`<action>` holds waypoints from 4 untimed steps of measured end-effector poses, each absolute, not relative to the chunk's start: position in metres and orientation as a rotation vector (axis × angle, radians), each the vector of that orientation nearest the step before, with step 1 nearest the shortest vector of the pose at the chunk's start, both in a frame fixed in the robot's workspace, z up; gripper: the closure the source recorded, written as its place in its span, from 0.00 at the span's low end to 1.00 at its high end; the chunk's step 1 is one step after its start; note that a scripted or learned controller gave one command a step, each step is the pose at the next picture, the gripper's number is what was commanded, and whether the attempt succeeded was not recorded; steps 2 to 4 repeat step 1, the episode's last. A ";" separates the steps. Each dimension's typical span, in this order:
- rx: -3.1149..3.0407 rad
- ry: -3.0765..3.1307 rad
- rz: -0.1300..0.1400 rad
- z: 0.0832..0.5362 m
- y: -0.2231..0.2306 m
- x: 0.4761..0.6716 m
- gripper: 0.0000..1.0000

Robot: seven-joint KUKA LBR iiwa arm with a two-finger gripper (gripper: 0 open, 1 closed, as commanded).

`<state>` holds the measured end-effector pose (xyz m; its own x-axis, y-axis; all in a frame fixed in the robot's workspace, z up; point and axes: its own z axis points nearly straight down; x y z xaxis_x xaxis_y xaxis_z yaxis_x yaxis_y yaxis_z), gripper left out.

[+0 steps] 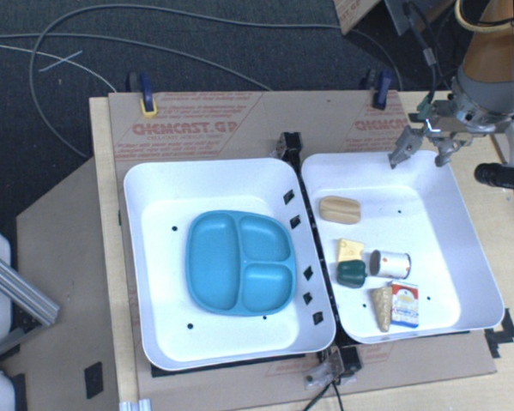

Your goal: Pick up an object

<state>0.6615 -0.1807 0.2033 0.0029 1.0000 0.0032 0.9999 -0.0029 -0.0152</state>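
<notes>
So closest to the camera you've got the small red, white and blue carton [406, 305] lying at the front of the right white bin [465, 232], touching a tan wedge-shaped piece [382, 308] on its left. Just behind those sit a white cylinder with a dark end [389, 263], a dark green rounded block [352, 274] and a pale yellow square chunk [349, 250]. Further back, on its own, is a tan oval bread-roll-looking thing [339, 210]. The left white bin [148, 249] holds a blue three-compartment plate [240, 262]. The pincer [424, 148] hangs over the right bin's back rim, fingers spread apart with nothing between them, well away from all the objects. Both bins sit on a cardboard-covered worktop [235, 115].
</notes>
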 end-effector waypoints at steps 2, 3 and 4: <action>-2.221 -2.221 0.000 0.214 -0.180 0.664 0.00; -2.221 -2.221 0.000 0.214 -0.180 0.664 0.00; -2.221 -2.221 0.000 0.214 -0.180 0.664 0.00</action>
